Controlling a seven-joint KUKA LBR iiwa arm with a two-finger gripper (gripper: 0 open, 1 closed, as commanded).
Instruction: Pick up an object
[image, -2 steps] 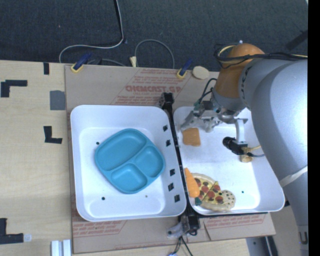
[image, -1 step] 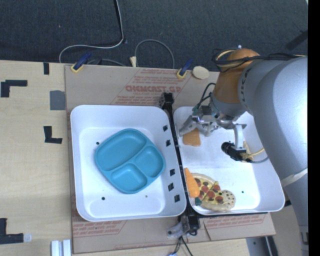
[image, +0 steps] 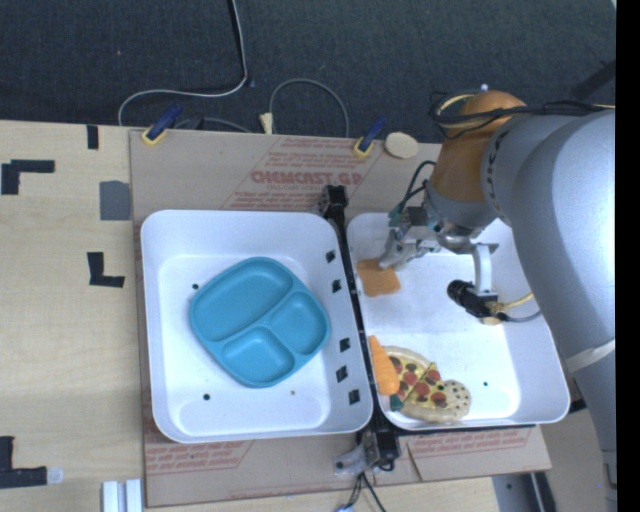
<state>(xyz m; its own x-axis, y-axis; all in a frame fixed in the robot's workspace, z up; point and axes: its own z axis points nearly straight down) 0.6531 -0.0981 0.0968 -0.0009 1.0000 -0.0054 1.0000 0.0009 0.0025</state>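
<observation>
Where gripper (image: 392, 256) hovers, bread slice (image: 379, 281)

The arm (image: 565, 230) is a thick, rounded body in smooth pale grey with a soft sheen. An orange band (image: 462, 160) rings it above the wrist, and thin dark cables loop over the band's top. Below it sits a darker grey metal wrist section, from which the gripper (image: 392, 255) extends. A small black fitting (image: 472, 298) with a yellowish cable juts out beside the wrist.

Smooth plastic, plain wood

The blue tray (image: 260, 320) and white bins (image: 160, 300) look smooth plastic; the bench (image: 60, 330) looks matt wood.
</observation>
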